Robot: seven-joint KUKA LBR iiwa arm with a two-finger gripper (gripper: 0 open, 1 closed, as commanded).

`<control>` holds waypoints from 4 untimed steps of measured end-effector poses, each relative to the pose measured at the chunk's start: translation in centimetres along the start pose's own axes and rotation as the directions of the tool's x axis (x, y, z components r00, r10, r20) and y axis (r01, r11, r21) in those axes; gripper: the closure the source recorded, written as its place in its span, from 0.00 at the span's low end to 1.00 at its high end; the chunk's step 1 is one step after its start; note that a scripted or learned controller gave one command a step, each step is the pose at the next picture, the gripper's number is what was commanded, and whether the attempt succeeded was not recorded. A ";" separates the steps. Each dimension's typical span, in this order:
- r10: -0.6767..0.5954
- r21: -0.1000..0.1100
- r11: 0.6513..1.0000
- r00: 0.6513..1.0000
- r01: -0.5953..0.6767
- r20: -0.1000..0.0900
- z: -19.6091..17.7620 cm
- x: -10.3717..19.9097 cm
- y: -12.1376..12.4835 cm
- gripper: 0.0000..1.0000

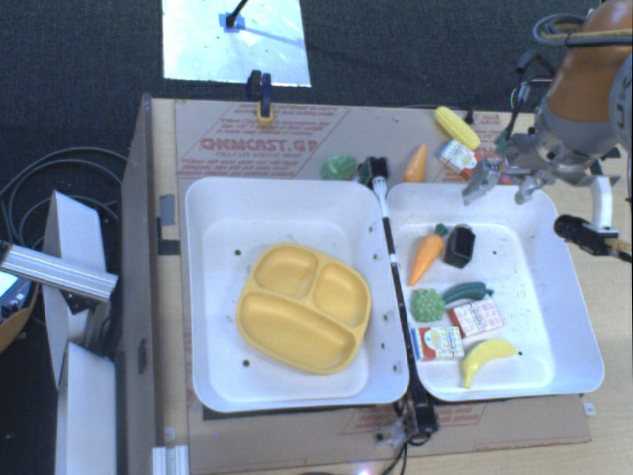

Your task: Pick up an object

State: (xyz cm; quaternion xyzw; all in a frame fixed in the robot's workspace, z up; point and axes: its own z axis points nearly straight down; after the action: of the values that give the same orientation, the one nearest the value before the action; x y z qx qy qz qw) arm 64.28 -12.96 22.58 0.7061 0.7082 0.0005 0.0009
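Holding a yellow tray [305,308], the left bin [213,265].

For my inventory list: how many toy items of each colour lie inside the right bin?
Orange: 1, carrot
Black: 1, block
Green: 2, broccoli, cucumber
Red-and-white: 2, upper packet, lower packet
Yellow: 1, banana
Total: 7

I see my arm [593,57] reaching in from the right, its orange band bulky above the grey wrist. Below and to the left of that band, the gripper [504,184] hangs with its two fingers spread apart, pointing downward, with nothing between them.
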 end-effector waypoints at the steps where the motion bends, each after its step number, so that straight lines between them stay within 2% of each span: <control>1: 0.000 -0.020 1.000 1.000 0.000 0.005 11.9 2.5 -0.4 0.00; 2: 0.000 -0.036 0.999 1.000 0.001 0.012 13.0 3.2 -2.3 0.00; 3: 0.000 -0.038 0.999 1.000 0.000 0.008 11.7 3.3 -2.1 1.00; 4: 0.011 -0.003 1.000 1.000 -0.011 0.005 4.1 -5.7 -7.7 1.00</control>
State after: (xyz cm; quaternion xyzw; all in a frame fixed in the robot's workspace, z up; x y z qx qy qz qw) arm 56.64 -18.64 18.44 0.7099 0.7042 -0.0003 0.0038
